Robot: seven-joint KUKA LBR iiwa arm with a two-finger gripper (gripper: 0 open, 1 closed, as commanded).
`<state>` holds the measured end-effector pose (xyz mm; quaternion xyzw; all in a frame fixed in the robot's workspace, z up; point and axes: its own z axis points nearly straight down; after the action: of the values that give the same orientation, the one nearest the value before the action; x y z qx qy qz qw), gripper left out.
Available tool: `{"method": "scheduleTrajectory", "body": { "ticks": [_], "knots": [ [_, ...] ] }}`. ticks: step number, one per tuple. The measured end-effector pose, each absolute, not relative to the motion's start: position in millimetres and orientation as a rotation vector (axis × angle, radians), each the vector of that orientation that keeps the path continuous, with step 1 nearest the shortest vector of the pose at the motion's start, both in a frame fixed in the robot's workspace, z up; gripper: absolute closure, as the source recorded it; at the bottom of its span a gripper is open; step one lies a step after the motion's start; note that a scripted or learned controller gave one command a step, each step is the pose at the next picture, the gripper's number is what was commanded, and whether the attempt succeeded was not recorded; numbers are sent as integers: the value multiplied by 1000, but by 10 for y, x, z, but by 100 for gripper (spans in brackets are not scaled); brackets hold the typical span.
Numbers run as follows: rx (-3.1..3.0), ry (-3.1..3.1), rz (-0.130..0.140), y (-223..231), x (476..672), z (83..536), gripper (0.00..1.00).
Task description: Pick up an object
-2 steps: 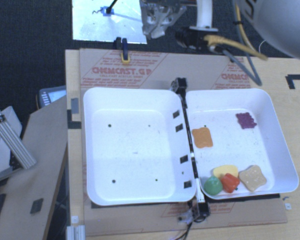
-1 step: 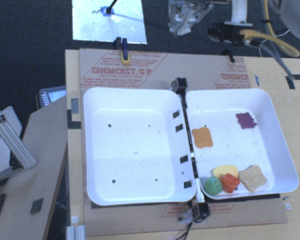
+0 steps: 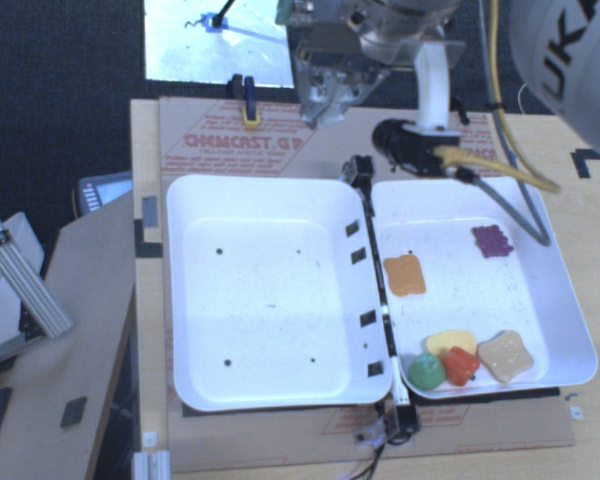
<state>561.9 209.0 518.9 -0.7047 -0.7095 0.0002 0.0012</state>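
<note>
Green ball point(image 3: 426, 371) in right bin point(image 3: 540, 298) corner, well below raised fingers point(image 3: 315, 118) (state unclear)

The arm point(image 3: 570, 48) comes in from the upper right, its broad grey body bulking large at the top corner, with lettering on its side. Its wrist reaches left, carrying the gripper point(image 3: 320, 108) high above the far edge of the left bin point(image 3: 180, 268), beyond its back rim. The gripper points downward; its tip looks blurred, so its state is hard to judge.
</note>
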Motion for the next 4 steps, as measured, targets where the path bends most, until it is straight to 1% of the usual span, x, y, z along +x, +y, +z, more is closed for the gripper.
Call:
{"method": "scheduleTrajectory", "body": {
  "ticks": [1, 2, 3, 4],
  "knots": [
    [-2225, -2225, -9, 1932, 6284, 5362, 100],
    [-2212, -2227, 1, 2361, 5679, 5063, 100],
    [-2225, -2224, -10, 2215, 6290, 5369, 100],
    [-2212, -2224, 9, 2347, 5375, 4526, 100]
  ]
}}
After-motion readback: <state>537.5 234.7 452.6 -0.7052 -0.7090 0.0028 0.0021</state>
